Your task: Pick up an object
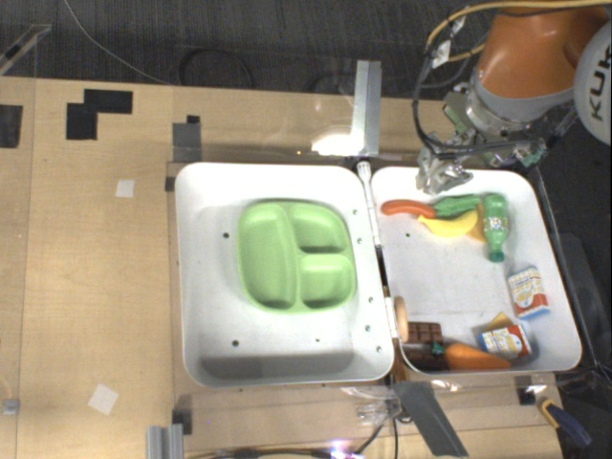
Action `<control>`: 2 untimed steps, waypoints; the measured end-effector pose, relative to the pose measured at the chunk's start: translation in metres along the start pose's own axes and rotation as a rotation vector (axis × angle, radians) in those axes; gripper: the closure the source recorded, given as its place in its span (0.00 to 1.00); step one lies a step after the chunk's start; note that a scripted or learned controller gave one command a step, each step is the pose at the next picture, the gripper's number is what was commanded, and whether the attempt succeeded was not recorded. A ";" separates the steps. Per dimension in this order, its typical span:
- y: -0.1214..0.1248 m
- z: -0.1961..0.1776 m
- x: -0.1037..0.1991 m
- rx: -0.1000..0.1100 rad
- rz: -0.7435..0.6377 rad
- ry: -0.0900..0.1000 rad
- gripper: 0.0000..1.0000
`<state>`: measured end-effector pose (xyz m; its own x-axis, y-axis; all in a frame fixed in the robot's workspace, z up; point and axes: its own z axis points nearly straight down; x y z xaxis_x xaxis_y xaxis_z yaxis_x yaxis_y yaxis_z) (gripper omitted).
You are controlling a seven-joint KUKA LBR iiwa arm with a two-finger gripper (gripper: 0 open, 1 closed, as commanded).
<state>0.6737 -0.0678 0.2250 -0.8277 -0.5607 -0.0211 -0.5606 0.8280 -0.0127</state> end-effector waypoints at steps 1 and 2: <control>-0.001 -0.008 0.000 -0.001 0.003 -0.003 1.00; 0.047 -0.024 0.068 -0.006 0.043 0.011 1.00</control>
<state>0.5907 -0.0669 0.2473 -0.8511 -0.5249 -0.0106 -0.5249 0.8511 -0.0056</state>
